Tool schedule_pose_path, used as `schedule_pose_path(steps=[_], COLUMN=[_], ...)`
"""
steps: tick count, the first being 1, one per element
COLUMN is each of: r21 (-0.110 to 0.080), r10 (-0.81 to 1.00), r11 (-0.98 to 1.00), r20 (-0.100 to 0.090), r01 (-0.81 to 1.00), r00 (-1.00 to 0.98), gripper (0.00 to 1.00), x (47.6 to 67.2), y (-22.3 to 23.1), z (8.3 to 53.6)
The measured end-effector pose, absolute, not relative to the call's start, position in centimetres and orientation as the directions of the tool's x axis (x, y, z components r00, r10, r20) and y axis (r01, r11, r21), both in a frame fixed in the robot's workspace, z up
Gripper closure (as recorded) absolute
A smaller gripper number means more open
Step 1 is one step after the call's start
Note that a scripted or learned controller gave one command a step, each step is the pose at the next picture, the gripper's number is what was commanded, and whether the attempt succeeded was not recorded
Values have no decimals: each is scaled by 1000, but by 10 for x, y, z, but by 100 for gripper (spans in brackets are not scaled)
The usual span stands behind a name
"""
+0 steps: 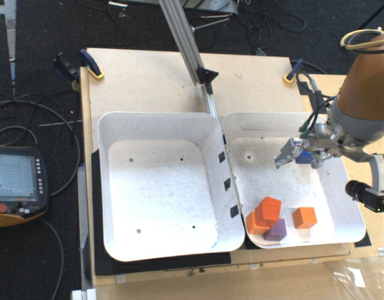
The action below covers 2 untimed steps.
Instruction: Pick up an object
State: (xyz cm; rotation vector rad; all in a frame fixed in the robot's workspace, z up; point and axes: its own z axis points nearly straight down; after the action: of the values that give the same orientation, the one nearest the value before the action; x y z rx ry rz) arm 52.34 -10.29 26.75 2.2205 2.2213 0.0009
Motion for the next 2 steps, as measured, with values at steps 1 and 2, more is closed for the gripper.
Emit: schedule_pose_path(steps=[1,2], r21=[-1,2], r10=[1000,1000], r11=[-6,0], r20=[-5,-1], r01=[1000,1000], r00=[6,0], gripper=[0,0], x=[579,616], y=[-209,-223], z=[195,106])
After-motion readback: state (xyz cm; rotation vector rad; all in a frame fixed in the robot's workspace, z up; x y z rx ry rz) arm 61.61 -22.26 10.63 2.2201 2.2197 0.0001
